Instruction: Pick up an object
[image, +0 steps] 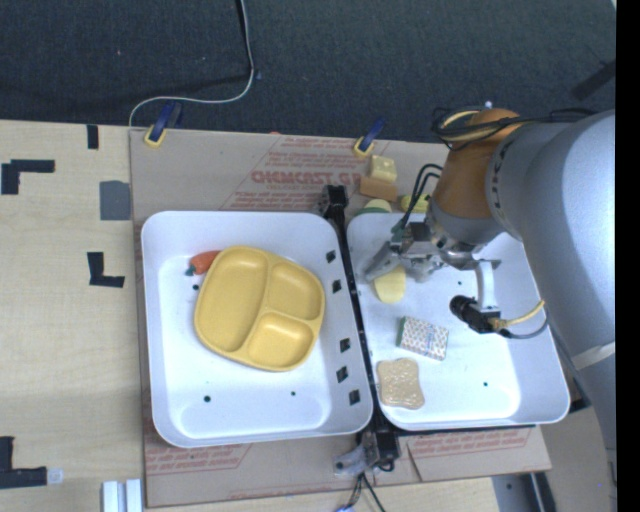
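In the right bin (500, 385) my gripper (405, 262) hangs over the back left part, its fingers spread apart and open. A small yellow rounded object (390, 287) lies just below and in front of the fingertips, and nothing is held between them. A patterned small block (424, 338) rests in the bin's middle. Near the front left lies a tan biscuit-like piece (400, 383). The left bin (175, 395) carries a yellow divided plate (260, 306), with an orange object (203, 261) peeking out at its back left.
A tan block (380, 178) and a pale round object (376, 207) sit behind the right bin's back edge. The divider (348, 300) between the bins runs just left of the gripper. The grey arm (560, 230) covers the right bin's right side.
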